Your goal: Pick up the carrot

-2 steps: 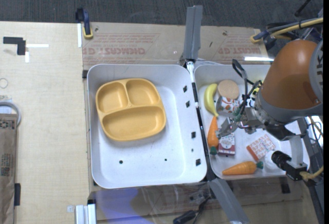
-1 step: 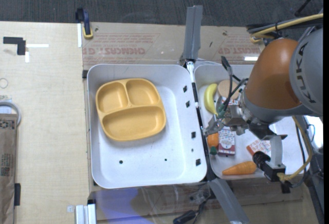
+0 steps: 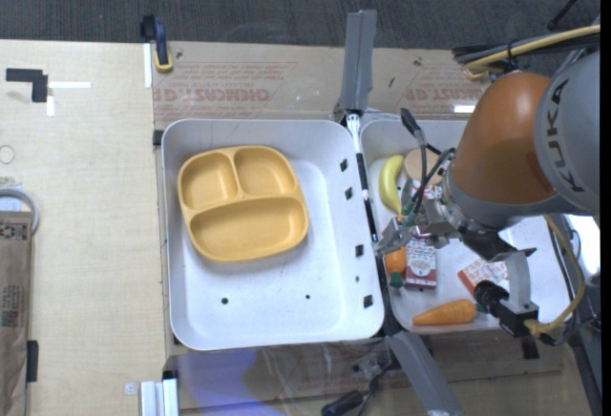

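Camera view has the arm [image 3: 516, 156] hanging over the right bin [image 3: 544, 319], wrist bulk covering most of it. Gripper [image 3: 412, 235] sits low near that bin's left wall, above a small red-and-white packet [image 3: 421, 266] — can't tell its state, too much cabling and wrist in the way. The carrot [image 3: 445, 313] lies flat on the bin floor toward the near edge, tip pointing left, apart from the gripper and nothing around it. My read: approach step, no grasp yet, and the tool is closer to the packet than to the target. Next move calls for shifting toward the near edge and right, lining up across the carrot's thick middle, then descending — the bin's front wall is just beside it, so clearance is tight. Right bin also holds a banana [image 3: 389, 183] by the left wall and a small orange piece [image 3: 394, 261] beside the packet. Left bin [image 3: 191, 309] holds one yellow divided plate [image 3: 243, 202], its three compartments bare.
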`<control>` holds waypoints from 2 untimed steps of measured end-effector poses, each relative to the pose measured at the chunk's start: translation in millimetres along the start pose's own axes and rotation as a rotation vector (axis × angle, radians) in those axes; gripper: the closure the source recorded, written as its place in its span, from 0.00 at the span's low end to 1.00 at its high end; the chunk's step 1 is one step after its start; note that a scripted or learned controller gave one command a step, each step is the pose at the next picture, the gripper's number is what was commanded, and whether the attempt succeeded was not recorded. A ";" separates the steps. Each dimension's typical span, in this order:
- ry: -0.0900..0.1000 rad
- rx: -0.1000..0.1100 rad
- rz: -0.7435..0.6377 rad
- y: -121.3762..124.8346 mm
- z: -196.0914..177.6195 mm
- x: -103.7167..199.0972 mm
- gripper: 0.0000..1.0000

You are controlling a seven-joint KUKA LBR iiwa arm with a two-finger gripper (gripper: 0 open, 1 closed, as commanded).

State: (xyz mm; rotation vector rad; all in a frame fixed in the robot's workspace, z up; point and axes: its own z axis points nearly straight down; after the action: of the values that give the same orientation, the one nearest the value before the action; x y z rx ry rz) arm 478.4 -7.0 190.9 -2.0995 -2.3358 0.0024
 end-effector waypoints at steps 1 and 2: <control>0.000 -0.001 0.040 1.4 -0.3 12.0 0.00; 0.000 0.000 0.060 -3.2 -0.3 -24.5 0.00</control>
State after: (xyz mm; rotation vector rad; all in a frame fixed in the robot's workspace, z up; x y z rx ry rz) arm 477.9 -31.6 191.1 -2.1686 -2.2719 0.0025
